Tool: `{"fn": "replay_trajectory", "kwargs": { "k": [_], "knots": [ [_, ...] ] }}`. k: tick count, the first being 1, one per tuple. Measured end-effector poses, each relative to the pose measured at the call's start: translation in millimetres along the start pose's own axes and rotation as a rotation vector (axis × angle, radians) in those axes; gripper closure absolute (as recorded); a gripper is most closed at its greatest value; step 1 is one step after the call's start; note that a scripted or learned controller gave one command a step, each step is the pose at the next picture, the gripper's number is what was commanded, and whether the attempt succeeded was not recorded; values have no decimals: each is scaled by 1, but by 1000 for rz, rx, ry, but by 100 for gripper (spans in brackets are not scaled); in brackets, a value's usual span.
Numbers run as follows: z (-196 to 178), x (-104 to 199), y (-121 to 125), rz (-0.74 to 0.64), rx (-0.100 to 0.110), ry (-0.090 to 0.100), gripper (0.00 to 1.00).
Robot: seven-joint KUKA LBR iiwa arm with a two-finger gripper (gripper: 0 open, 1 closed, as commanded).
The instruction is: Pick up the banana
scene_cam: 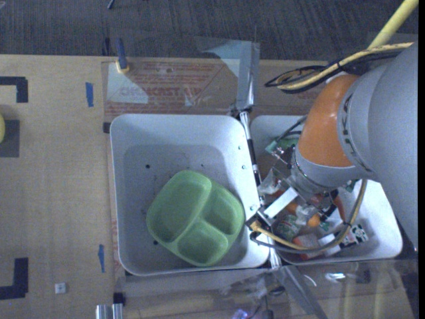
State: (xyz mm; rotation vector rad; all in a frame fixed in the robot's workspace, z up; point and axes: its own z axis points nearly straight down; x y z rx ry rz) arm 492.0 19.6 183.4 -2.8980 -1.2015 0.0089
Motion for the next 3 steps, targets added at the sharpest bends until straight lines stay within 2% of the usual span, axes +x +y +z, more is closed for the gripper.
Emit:
{"fn": "replay_trajectory", "kwargs": {
  "k": [1, 2, 3],
  "knots": [
    [-52, -11, 34, 6, -5, 2, 0],
    [-8, 15, 83, 139, -4, 2, 0],
    [-1, -103, 143, 116, -1, 2, 0]
  ]
}}
